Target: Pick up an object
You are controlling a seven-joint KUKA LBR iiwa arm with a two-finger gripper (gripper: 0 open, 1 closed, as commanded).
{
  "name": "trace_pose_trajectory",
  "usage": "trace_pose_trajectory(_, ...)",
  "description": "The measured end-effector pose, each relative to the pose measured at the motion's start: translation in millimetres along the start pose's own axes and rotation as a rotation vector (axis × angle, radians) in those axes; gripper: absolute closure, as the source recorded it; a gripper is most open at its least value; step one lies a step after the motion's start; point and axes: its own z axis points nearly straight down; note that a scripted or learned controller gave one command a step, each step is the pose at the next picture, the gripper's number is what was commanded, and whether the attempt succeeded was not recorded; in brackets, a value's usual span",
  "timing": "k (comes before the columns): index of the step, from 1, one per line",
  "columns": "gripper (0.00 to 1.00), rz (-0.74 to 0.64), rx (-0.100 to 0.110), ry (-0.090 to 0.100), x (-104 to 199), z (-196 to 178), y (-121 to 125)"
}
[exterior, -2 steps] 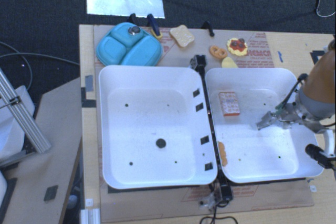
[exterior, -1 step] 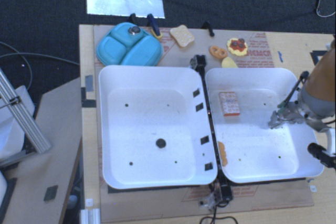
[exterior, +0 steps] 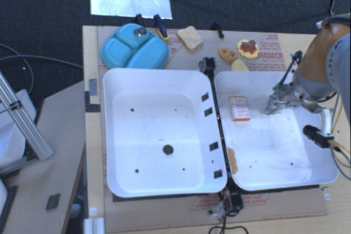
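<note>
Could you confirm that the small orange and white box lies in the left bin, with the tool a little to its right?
Not quite: the camera view shows the small orange and white box lying in the right bin, not the left bin. The rest holds: the tool is a little to its right.
</note>
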Motion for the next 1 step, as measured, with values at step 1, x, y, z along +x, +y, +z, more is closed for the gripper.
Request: trace_pose_trajectory(1, 1.0, 0.012, -0.004, -0.001, -16.5, -6.2, -101.3)
